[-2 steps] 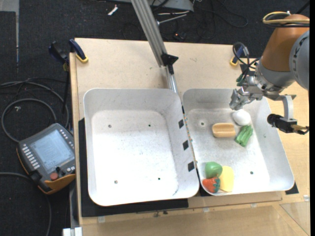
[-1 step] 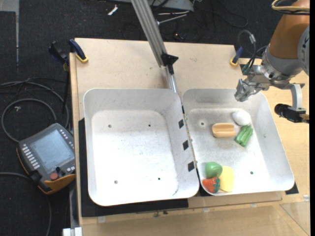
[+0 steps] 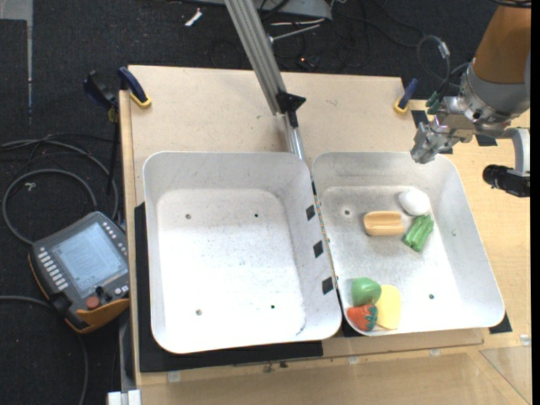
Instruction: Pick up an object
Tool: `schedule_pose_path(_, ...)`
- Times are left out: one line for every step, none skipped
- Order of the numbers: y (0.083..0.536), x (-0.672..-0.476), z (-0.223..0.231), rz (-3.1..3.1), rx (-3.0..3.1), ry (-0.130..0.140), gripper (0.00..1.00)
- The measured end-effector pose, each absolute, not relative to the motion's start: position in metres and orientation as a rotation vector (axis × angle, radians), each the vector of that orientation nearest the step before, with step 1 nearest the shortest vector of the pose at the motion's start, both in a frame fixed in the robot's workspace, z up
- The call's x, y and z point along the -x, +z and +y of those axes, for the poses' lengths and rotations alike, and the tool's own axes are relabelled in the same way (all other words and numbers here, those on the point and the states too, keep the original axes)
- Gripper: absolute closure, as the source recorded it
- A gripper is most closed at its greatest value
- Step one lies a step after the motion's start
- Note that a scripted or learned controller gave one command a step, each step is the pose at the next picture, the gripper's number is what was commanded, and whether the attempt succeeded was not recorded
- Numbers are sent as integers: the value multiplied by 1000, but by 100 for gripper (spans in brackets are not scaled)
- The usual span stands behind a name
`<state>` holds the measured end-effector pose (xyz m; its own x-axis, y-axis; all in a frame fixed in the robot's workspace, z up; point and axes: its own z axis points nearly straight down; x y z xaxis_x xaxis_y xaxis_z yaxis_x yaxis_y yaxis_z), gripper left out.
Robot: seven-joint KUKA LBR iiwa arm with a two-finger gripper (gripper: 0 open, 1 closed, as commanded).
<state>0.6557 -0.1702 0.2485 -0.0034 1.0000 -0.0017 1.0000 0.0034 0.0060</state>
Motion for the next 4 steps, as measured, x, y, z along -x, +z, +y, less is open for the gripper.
schedule_pose_path(237,-640,-123,2230,-2215,0,100)
schedule_pose_path(247,-618,-74,2232,-2214,1,100)
schedule_pose_path(247,-587,-26,2232,-2215,0,100)
schedule_pose_path(239,-565,15,2232,-2216,-2,100)
